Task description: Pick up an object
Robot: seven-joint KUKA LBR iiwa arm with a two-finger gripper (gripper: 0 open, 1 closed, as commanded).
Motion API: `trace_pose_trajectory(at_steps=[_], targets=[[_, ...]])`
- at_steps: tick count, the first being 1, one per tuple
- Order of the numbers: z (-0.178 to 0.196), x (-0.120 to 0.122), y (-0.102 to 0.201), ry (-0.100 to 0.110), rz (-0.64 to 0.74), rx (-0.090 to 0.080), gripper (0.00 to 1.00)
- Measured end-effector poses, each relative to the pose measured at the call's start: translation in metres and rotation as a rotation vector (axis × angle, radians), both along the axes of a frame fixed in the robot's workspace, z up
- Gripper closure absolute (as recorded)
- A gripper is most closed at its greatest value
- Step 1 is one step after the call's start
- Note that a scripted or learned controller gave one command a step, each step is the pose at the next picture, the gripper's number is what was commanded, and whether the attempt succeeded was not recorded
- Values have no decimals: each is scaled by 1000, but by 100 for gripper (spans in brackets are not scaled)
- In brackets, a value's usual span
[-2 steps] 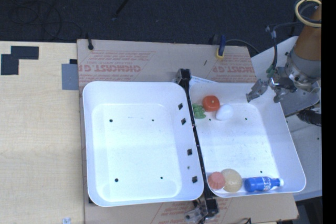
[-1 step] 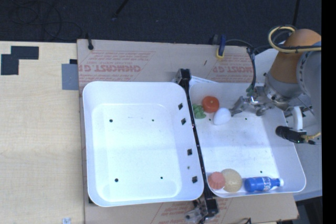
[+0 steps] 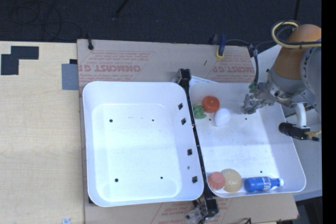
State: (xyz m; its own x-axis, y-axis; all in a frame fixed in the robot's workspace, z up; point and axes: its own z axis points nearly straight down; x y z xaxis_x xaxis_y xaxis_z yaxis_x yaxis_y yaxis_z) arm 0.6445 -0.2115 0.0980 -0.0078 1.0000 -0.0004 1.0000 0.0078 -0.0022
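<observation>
Worktop (image 3: 42, 134): pale wood under a cardboard sheet, with dark floor and cables behind it.
Left bin (image 3: 97, 97): white and shallow, with nothing of mine to pick in it.
Right bin (image 3: 286, 162): this one carries all the candidates.
Far cluster: a red ball (image 3: 211, 103), a white ball (image 3: 222, 117) touching it, and a green piece (image 3: 199, 110) against the divider.
Near cluster: a pink ball (image 3: 216, 180), a tan ball (image 3: 231, 180) and a blue bottle (image 3: 261, 184) lying along the front wall.
My tool (image 3: 252, 103): it hangs over the bin's far right part, well apart from every object; I cannot tell how it is set.
Done: as I judge it, nothing; each object lies in the bin.
Left: choosing a target, descending, gripping and lifting.
</observation>
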Motion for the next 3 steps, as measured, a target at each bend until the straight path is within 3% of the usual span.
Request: trace_pose_trajectory(at_steps=[1,2,3], targets=[[194,-41,22,-17,-6,-3,100],[245,-93,45,-4,-6,1,100],[324,-169,71,-4,-5,1,100]])
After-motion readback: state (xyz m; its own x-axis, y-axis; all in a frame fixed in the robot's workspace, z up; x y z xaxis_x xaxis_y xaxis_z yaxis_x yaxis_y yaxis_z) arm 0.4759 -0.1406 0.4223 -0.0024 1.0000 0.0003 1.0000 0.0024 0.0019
